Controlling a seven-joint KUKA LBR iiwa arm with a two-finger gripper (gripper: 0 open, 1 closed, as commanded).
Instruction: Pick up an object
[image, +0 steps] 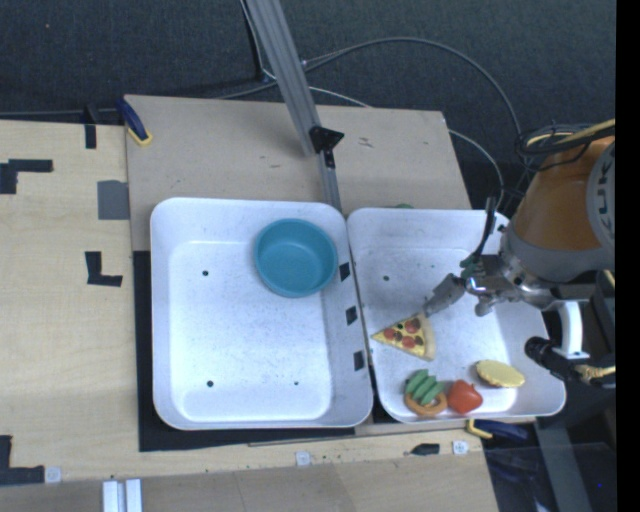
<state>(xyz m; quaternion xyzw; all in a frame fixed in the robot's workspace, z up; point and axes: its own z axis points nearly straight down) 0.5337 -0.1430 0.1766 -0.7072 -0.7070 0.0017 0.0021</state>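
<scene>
Pincer (437, 301) above left-pointing pizza slice (407, 337)

The scene was evenly and fairly brightly lit from above, with no harsh glare. The two white bins (250, 400) looked bright but kept their speckled texture. Soft shadows lay inside the blue bowl (295, 257) toward twelve o'clock. The dark floor toward twelve o'clock was dim. Detail was slightly soft and grainy throughout.
</scene>
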